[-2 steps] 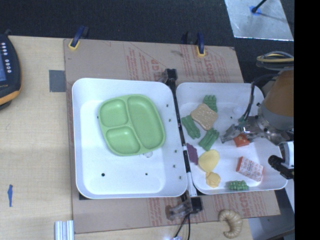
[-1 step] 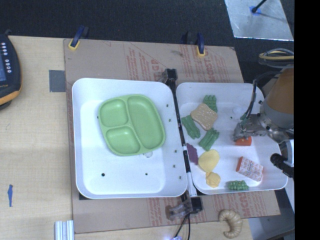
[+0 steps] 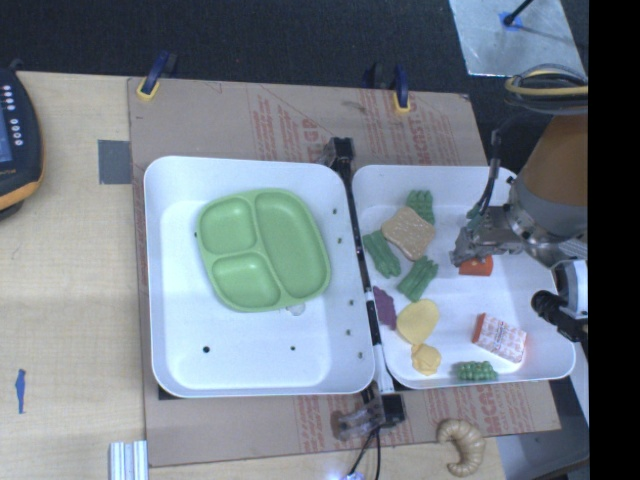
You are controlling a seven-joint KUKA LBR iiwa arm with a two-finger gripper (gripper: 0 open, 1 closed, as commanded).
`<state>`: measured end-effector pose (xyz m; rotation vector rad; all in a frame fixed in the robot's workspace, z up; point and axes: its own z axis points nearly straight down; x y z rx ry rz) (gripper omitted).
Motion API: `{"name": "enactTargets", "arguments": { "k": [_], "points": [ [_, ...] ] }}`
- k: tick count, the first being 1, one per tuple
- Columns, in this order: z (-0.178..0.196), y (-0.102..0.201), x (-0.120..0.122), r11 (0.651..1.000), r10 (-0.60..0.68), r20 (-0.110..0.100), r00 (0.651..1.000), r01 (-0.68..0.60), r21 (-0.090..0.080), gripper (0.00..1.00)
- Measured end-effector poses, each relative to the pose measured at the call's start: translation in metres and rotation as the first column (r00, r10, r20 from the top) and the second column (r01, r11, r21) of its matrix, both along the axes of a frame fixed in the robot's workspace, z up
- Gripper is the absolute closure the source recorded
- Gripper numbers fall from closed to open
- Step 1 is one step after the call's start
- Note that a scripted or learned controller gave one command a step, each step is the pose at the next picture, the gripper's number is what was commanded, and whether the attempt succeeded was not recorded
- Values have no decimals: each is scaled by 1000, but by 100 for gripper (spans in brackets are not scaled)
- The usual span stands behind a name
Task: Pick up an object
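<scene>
We saw the gripper (image 3: 478, 253) low over the right bin (image 3: 540, 368), just above a small orange-red object (image 3: 477, 265) near the bin's far right — touching or not, we could not tell, nor whether the hand was spread or pressed together.

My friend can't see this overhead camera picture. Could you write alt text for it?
A grey robot arm reaches in from the right, its gripper low over a small orange-red item in the right white bin, among toy foods: a bread slice, green vegetables, yellow pieces. The left white bin holds a green divided plate.
</scene>
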<state>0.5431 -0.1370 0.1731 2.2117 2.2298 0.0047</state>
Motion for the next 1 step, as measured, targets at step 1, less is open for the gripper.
{"name": "enactTargets", "arguments": {
  "k": [1],
  "points": [
    [34,30,-13,1000,-2,-3,1000,2,-1,100]
  ]
}}
